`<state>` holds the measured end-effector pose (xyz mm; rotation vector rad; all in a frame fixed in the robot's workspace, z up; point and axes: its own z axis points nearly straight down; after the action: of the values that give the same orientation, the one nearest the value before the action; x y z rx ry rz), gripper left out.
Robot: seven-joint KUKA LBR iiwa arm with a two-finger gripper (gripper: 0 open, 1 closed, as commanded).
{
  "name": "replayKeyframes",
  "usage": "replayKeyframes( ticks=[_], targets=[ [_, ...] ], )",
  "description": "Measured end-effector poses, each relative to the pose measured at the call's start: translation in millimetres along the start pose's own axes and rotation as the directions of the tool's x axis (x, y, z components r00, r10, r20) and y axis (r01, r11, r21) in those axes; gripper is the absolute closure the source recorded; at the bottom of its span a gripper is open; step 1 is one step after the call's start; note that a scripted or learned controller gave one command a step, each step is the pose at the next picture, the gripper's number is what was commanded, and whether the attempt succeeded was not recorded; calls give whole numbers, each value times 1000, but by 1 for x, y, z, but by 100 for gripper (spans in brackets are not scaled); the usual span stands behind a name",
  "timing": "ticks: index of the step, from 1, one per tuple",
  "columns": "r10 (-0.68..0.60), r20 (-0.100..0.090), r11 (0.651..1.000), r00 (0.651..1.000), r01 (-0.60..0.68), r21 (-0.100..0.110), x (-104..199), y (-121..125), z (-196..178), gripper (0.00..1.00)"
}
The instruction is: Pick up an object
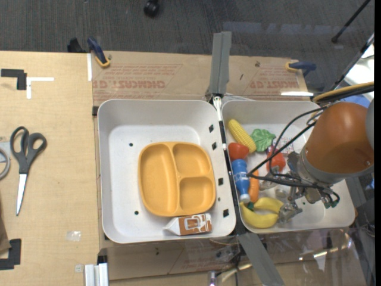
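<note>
The right bin [333,222] holds a heap of toy food: a yellow corn cob [241,134], a green leafy piece [262,139], a red piece [238,151], a blue bottle [240,178], an orange carrot [255,190] and a yellow banana [260,214]. Another red piece [275,159] lies partly under the cables. My gripper [290,210] hangs low in this bin, just right of the banana, under the arm's orange band [339,139]. The wrist hides much of the bin's right half.
The left bin [113,159] holds a yellow divided plate [177,178] and a small brown-and-white carton [191,224] at its front edge. Scissors [25,159] lie on the bench at far left. Clamps sit at the cardboard's back corners.
</note>
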<state>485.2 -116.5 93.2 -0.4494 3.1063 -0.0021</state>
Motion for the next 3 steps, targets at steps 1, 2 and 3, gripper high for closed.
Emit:
replayKeyframes(
  ticks=[1, 2, 3],
  targets=[
    [94, -1, 996, 996, -94, -1, -8, 20, -1, 0],
    [397, 1, 918, 918, -397, 0, -98, -11, -38, 0],
    [390, 0, 921, 921, -390, 0, -57, -19, 1, 0]
  ],
)
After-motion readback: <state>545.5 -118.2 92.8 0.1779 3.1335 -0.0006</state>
